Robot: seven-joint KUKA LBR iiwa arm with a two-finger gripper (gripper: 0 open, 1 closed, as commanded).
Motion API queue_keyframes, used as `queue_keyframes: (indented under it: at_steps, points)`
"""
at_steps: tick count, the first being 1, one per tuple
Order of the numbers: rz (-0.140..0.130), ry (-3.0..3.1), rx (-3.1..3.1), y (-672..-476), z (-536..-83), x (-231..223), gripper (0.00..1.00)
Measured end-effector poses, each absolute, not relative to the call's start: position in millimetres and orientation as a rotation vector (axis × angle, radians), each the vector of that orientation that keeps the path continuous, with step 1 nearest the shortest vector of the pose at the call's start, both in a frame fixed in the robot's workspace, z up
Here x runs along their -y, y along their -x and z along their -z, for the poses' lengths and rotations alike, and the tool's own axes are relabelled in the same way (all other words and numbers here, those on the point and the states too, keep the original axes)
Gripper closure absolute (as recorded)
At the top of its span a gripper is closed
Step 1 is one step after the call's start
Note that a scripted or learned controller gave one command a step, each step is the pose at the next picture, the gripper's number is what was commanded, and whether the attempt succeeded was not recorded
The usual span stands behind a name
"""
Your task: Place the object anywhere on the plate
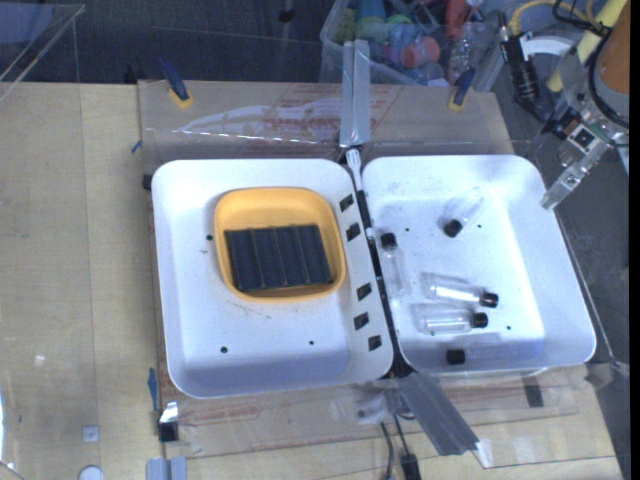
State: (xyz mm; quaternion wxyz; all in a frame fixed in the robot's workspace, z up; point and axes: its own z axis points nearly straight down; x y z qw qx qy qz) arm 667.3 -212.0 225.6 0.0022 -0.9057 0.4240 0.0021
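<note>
Vials (pixel 458 293) lie mid-bin, apart from the walls (pixel 560 258).

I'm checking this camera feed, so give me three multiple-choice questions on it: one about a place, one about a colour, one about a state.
1. Where does the yellow square plate sit?
A left white bin
B right white bin
C bare bench

2. What colour are the caps of the clear plastic vials?
A red
B black
C green

3. How do the two vials nearest the right bin's front lie?
A upright
B stacked
C on their sides

Key: 1 A, the plate fills the left bin. 2 B, dark caps. 3 C, they lie flat in the right bin.
</note>
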Motion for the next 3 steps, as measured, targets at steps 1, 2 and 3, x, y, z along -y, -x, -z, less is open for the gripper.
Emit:
queue_keyframes:
  at_steps: [1,2,3]
  points:
    - [-0.001,2.948,-1.074,-636.6,-225,212,1.00]
    - [0.003,3.052,-0.723,-661.2,-265,214,1.00]
    - [0.004,3.100,-0.480,-668.0,-295,220,1.00]
